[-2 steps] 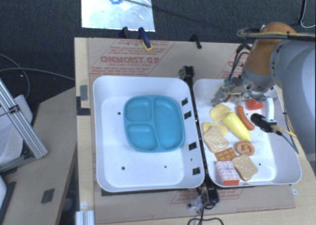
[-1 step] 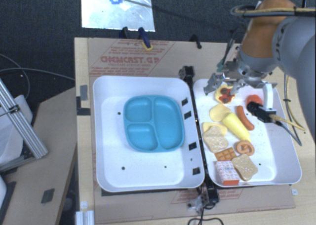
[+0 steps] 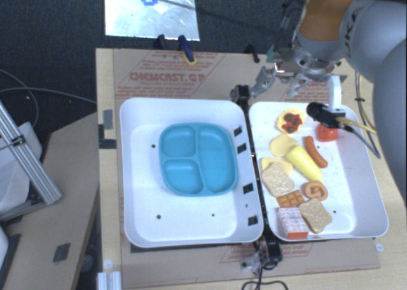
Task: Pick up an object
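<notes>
1. You have a cluster of toy food pieces in the right bin, all lying in its left and middle part, and none of them is lifted.
2. Look at what they are: a small round pizza with red and dark toppings sits at the top, a red tomato-like piece lies near the far edge, and a reddish sausage lies at a slant just beside a yellow cone.
3. A pale yellow slice touches the cone's upper end; below it are a speckled bread slice, a small pretzel, a brown waffle square, a second bread slice and a pink-and-white box.
4. Count them: two bread slices and one of every other item, ten pieces in all.
5. The left bin holds one blue three-compartment tray.
6. The gripper hangs above the right bin's top left corner with its fingers spread apart and nothing between them.
</notes>
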Robot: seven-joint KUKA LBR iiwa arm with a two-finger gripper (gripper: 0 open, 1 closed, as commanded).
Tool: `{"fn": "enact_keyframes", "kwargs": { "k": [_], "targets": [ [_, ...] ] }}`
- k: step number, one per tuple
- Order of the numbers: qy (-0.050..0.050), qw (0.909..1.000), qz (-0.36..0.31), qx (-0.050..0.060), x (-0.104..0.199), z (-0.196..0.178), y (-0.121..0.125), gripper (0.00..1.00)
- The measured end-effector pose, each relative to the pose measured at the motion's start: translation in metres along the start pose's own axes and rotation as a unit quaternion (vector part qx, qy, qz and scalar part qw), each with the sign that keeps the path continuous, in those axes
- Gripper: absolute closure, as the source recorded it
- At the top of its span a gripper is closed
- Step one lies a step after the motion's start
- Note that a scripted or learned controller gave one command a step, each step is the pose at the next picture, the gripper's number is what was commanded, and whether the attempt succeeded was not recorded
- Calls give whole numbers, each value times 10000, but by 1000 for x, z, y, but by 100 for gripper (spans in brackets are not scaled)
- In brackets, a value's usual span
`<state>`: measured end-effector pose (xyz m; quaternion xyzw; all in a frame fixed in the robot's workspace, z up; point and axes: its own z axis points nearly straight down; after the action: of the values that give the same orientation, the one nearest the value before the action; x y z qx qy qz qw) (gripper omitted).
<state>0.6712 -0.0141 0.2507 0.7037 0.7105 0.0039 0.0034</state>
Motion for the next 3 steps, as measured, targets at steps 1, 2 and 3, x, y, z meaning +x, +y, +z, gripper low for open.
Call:
{"fn": "enact_keyframes", "kwargs": {
  "k": [1, 2, 3],
  "targets": [
    [17, 10000, -22, 32, 105, -8, -1, 0],
    [-5, 10000, 30, 78, 104, 71, -10, 0],
    [26, 10000, -8, -11, 161, -55, -48, 0]
  ]
}}
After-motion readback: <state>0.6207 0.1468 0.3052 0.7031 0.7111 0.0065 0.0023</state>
